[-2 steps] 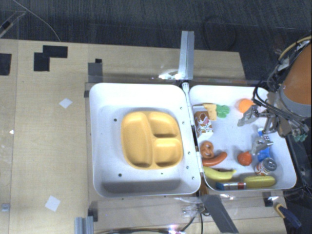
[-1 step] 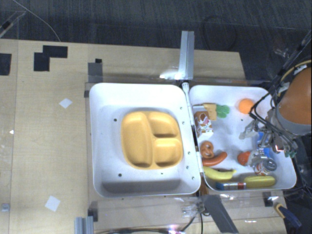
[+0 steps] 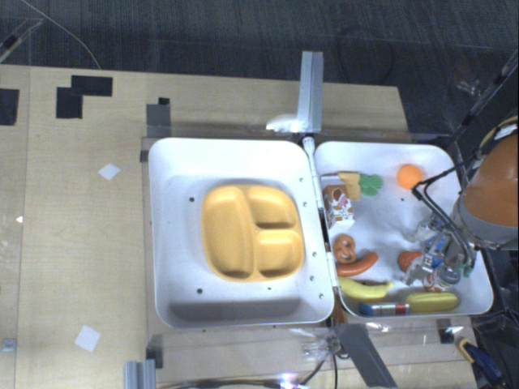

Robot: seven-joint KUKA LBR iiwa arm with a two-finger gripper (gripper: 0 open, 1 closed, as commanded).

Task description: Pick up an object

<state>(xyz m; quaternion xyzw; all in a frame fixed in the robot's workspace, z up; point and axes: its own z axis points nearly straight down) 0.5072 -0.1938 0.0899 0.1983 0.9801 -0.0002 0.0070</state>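
Note:
My gripper (image 3: pixel 430 264) is low in the right bin (image 3: pixel 381 154), near its front right corner. Just to its left lies a small red object (image 3: pixel 408 259), close to the gripper or touching it; I cannot tell which. A banana (image 3: pixel 363 289) and a second yellow fruit (image 3: pixel 432 301) lie along the front wall, with a red and blue marker (image 3: pixel 391 308) between them. A sausage (image 3: pixel 357 264) and a brown pretzel-like piece (image 3: pixel 344 245) sit left of the gripper. An orange ball (image 3: pixel 410 175) rests at the back.
The left bin (image 3: pixel 174 217) holds a yellow divided plate (image 3: pixel 250 231). A green toy (image 3: pixel 371 184), a small tan box (image 3: pixel 349 183) and a red-and-white packet (image 3: pixel 337 206) lie at the right bin's back left. The arm's orange band (image 3: pixel 495 189) hangs over the right wall.

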